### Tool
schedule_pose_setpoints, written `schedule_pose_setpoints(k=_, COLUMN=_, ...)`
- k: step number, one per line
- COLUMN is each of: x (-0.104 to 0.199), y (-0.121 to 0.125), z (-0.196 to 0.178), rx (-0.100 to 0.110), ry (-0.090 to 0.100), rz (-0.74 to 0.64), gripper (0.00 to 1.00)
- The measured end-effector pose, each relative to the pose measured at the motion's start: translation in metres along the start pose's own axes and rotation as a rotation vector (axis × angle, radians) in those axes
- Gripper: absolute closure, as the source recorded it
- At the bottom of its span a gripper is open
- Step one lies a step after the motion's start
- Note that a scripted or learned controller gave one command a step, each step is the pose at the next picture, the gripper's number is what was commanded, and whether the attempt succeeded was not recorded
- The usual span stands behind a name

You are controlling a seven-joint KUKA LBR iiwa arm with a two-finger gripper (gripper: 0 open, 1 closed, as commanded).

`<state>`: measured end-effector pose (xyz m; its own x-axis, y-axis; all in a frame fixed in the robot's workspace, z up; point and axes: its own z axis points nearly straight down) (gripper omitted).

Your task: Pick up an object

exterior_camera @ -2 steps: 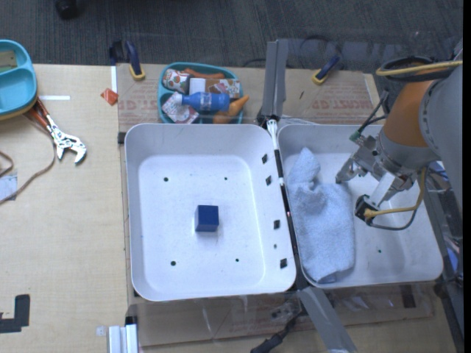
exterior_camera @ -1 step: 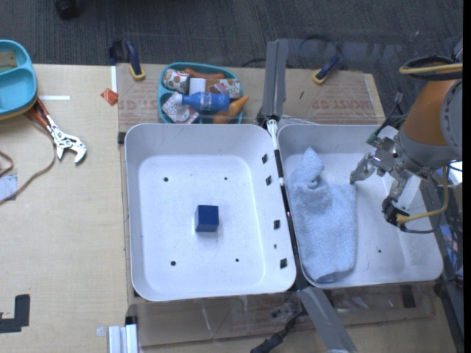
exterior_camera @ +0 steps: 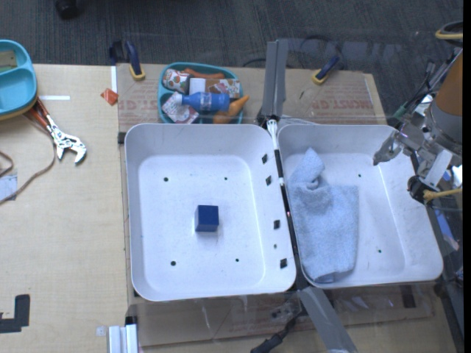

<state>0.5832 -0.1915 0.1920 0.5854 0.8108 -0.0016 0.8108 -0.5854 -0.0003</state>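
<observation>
My claw hangs over the far right edge of the right bin; it is small and blurred at this angle, so I cannot tell its state. The grey towel lies rumpled along that bin's left side; the blue cube sits alone in the left bin. I'd go for the towel's raised far fold, descending straight and pinching deep.

Grey arm at right edge, tool low, pointing left, nothing between its fingers
</observation>
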Motion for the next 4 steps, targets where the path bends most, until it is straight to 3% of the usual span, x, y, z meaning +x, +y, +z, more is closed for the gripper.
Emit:
schedule_pose_setpoints(k=1, x=0.0, y=-0.02, z=-0.064, rx=0.002, ry=-0.001, rz=0.246, gripper=0.0)
schedule_pose_setpoints(k=2, x=0.115, y=-0.032, z=-0.04, rx=0.002, ry=-0.002, rz=0.5, gripper=0.0)
schedule_pose_setpoints(k=3, x=0.178, y=-0.077, z=0.001, rx=0.002, ry=-0.001, rz=0.716, gripper=0.0)
schedule_pose_setpoints(k=4, x=0.11, y=-0.027, z=-0.029, rx=0.001, ry=-0.001, rz=0.746, gripper=0.0)
